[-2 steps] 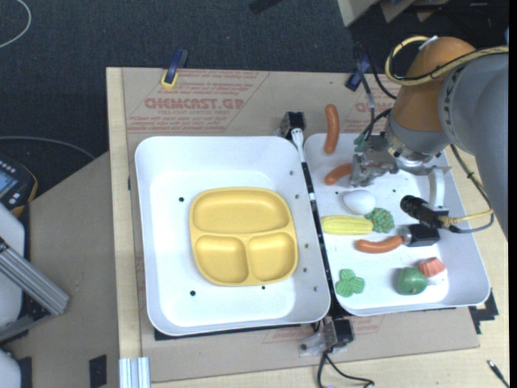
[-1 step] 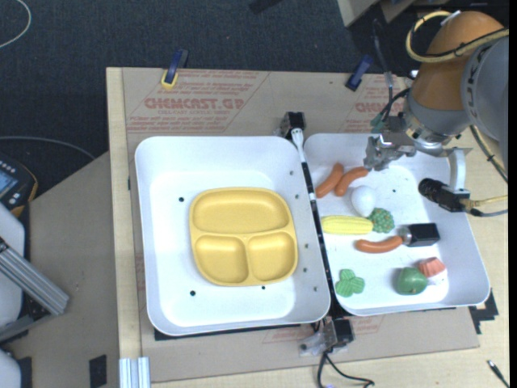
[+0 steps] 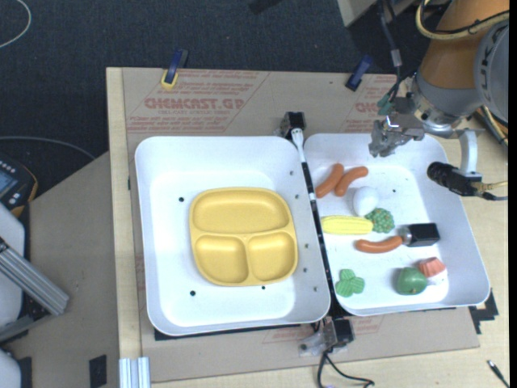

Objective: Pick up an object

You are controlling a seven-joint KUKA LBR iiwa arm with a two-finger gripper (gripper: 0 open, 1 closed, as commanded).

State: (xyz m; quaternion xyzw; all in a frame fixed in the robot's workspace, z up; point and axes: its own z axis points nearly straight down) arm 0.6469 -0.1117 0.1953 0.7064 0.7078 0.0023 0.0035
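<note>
My gripper (image 3: 391, 142) hangs over the far edge of the right bin (image 3: 462, 241), with nothing visibly in it. Below and to its left lie two orange sausages (image 3: 340, 180) side by side, with a white egg (image 3: 365, 197) just in front of them. Further forward are a broccoli floret (image 3: 380, 219), a yellow corn cob (image 3: 346, 225), a third sausage (image 3: 378, 246) and a black block (image 3: 422, 234). Near the front edge sit a green leafy piece (image 3: 350, 283), a green fruit (image 3: 410, 281) and a small red-and-white piece (image 3: 434, 268).
The left bin (image 3: 161, 217) holds a yellow divided plate (image 3: 242, 234). A black clip (image 3: 292, 124) sits at the far end of the seam between the bins. Brown cardboard (image 3: 226, 99) lies under both bins.
</note>
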